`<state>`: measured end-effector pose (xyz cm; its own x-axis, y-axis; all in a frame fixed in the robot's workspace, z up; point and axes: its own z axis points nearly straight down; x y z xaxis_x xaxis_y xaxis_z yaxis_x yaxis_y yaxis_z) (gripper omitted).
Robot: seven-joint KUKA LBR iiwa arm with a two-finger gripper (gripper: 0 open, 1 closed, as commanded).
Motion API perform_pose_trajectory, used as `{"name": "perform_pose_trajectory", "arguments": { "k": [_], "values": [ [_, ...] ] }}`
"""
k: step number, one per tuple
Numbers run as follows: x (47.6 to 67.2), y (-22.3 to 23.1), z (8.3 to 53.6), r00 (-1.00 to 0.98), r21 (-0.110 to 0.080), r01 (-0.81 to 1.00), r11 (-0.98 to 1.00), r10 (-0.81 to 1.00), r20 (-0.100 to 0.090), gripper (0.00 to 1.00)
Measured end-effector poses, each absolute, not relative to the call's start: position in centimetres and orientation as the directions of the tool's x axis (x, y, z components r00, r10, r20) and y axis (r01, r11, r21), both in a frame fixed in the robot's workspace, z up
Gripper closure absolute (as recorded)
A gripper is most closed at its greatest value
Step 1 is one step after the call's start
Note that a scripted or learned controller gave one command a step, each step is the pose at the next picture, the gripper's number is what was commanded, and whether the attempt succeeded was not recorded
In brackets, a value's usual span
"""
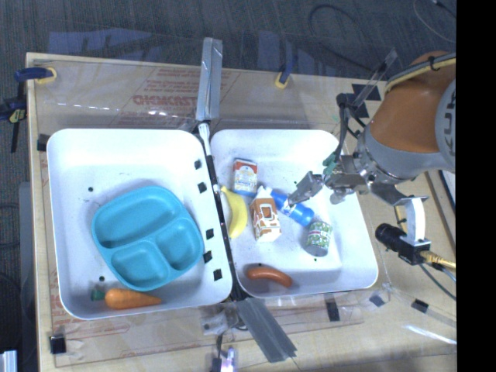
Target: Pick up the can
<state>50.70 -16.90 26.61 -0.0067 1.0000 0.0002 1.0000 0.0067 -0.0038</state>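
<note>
The can [318, 237] lies in the right bin [353, 263], just right of the small orange-and-white carton [265, 218]. The pincer [304, 189] hangs above and right of that carton, over a blue bottle [295, 209]; how far it is open I cannot tell. A banana [235, 212] lies left of the carton, a sausage [268, 276] below it.

Red lettering is showing on the bench's clear sheet [163, 93], far left of the gripper [308, 188] and beyond the bins, but it is lying upside down and too blurred to read.
</note>
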Motion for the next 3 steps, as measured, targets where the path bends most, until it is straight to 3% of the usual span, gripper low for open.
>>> {"name": "perform_pose_trajectory", "arguments": {
  "k": [1, 2, 3],
  "values": [
    [48.4, -21.1, 18.8, -0.002, -0.004, 1.0, 0.002, 1.0, 0.0, 0.0],
    [47.7, -21.0, 15.0, -0.029, -0.004, 1.0, 0.029, 1.0, 0.001, 0.0],
    [47.7, -21.0, 16.0, -0.033, -0.004, 0.999, 0.033, 0.999, 0.0, 1.0]
  ]
}}
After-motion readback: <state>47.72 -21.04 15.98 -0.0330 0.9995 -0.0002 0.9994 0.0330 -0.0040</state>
